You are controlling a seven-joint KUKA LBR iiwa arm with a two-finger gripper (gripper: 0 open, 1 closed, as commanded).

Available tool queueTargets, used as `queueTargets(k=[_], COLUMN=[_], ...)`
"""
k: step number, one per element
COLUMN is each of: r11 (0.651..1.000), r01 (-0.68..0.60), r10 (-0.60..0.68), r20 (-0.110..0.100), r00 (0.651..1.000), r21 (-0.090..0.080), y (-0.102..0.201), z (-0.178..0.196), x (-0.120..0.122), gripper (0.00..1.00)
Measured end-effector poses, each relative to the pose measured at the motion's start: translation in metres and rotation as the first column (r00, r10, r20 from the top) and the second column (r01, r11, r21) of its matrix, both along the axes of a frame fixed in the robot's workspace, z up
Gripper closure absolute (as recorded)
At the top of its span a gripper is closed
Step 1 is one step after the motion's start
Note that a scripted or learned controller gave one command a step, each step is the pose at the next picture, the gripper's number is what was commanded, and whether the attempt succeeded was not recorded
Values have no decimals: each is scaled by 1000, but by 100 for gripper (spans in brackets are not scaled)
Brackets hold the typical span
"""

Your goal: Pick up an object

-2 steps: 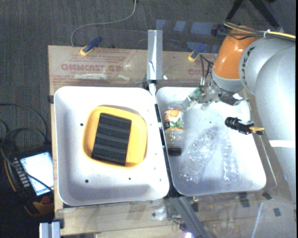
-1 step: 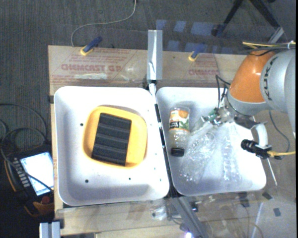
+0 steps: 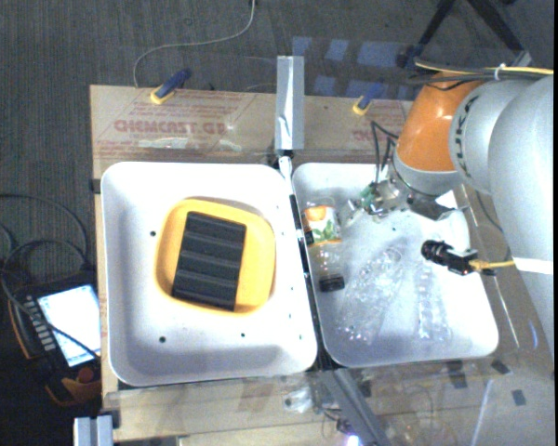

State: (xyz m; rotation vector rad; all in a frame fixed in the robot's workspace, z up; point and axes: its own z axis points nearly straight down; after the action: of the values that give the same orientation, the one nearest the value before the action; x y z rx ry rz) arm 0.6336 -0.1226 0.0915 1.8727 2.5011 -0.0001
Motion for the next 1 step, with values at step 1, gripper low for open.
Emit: queueTargets(k=[1], r11=[996], r01=[85], r10=[-85], r20=[-3], r00=[996], r21=[-1], y=[3], z=[-1], x=[33], gripper=[0])
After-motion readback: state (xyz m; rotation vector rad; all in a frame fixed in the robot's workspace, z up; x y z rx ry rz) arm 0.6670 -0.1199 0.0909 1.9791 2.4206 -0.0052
